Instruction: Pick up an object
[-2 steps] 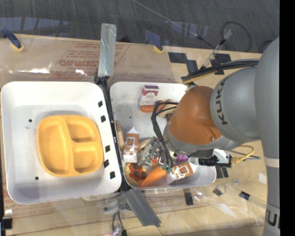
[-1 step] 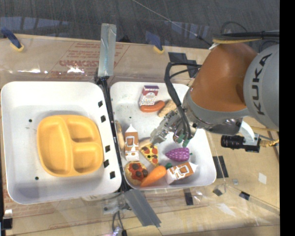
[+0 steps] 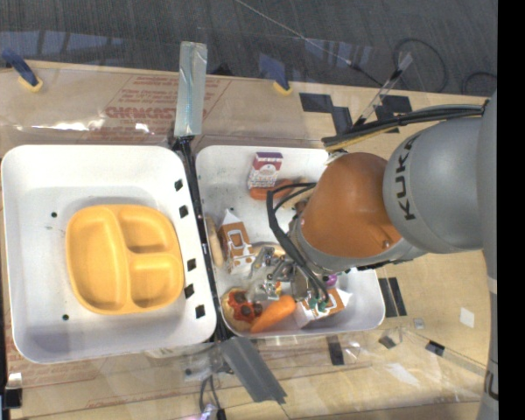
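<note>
The arm (image 3: 420,191) reaches in from the right over the right bin (image 3: 359,309), its orange band (image 3: 350,208) covering much of that bin's middle. The gripper (image 3: 284,274) hangs low over the bin's near-left part, among a cluster of small objects. Whether it is spread or closed, and whether it has anything in its grasp, cannot be told, since the wrist and the clutter hide the tips.

The likeliest target is the orange carrot-shaped toy (image 3: 273,315), lying at the bin's near edge, just beside and toward the camera from the gripper. Its long axis runs roughly left to right with a slight upward tilt to the right, the thicker end toward the left by a round red-and-dark piece (image 3: 238,303). A small orange-and-white carton (image 3: 237,241) lies just left of the gripper, and a red-and-white box (image 3: 264,171) sits well apart at the far wall.

The yellow divided tray (image 3: 122,256) rests in the left bin (image 3: 35,182).

A grasp on the carrot would best close across its short axis.
</note>
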Robot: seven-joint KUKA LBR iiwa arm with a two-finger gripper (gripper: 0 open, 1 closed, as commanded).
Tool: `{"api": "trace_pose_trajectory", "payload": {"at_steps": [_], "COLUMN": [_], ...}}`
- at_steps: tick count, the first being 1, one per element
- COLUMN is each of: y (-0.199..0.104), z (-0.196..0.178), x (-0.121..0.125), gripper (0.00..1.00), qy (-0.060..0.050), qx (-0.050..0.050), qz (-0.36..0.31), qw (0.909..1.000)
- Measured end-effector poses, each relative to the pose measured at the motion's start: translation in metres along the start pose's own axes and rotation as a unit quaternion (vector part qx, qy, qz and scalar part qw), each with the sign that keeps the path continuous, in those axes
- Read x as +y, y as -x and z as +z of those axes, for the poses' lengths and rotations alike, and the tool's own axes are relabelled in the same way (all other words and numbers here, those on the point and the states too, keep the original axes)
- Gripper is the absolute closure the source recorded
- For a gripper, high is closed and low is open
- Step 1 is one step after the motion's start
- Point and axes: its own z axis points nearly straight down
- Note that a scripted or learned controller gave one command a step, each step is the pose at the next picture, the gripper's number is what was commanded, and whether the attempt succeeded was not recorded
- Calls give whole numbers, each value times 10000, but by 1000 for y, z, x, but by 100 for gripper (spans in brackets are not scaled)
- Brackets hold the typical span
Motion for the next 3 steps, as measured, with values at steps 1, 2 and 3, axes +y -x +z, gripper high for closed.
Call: {"api": "trace_pose_trajectory", "payload": {"at_steps": [1,2,3], "y": [1,39,102], "z": [-153,-97,-196], "x": [-1,52,-1], "gripper": [100,100,100], "qy": [-5,10,-13], "qx": [-4,70,-8], "qz": [-862,-724,-300], "qw": [9963,9974,9995]}}
